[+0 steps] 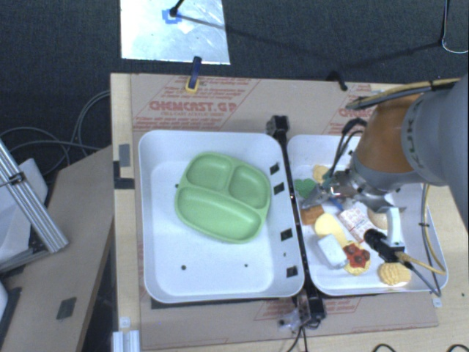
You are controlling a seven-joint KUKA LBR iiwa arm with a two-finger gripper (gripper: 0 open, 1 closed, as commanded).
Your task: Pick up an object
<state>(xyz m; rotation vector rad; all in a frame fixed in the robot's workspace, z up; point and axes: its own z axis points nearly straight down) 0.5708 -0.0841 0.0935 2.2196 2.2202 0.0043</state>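
Toy food pieces [344, 233] are heaped in the right bin [308, 152], near its left wall, and any one of them would serve as the object. Going left to right: the left bin [157, 270] is occupied by a green divided plate [223, 195], tilted a little and lying apart from the walls; a black divider strip [287, 196] is seen between the bins; then come a green piece [305, 188], a brownish piece [312, 215], a pale yellow piece [330, 226], a white block [331, 251], a red-topped piece [356, 257] and a yellow waffle-like piece [396, 273]. The pieces are judged light, stiff and somewhat slick plastic; a hold across a narrow side is advised. The gripper [333, 191] is lowered over the heap's upper left; its state cannot be told, being hidden by the wrist. The bench is covered by brown cardboard [190, 105]; dark carpet lies beyond. Room is tight because pieces touch.
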